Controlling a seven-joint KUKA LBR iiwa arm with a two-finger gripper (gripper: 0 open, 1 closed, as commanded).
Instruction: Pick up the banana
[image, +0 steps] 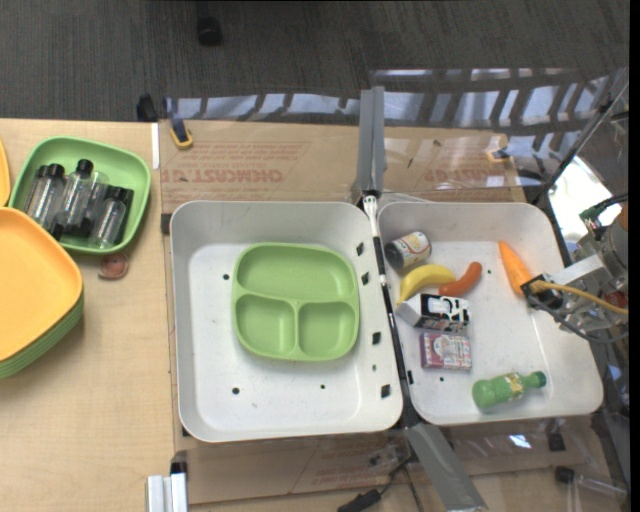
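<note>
The banana (424, 281) is lying in the right bin (565, 350), just below a can (409, 247), beside a red sausage (461, 279). The gripper (588, 315) is hovering at the bin's right rim; its open or closed state cannot be determined.

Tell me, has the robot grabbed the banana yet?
Nothing looks done yet: the banana lies in the right bin beside the can. The gripper is at that bin's right edge, apart from the banana. Reaching over, gripping and lifting are all left.
</note>
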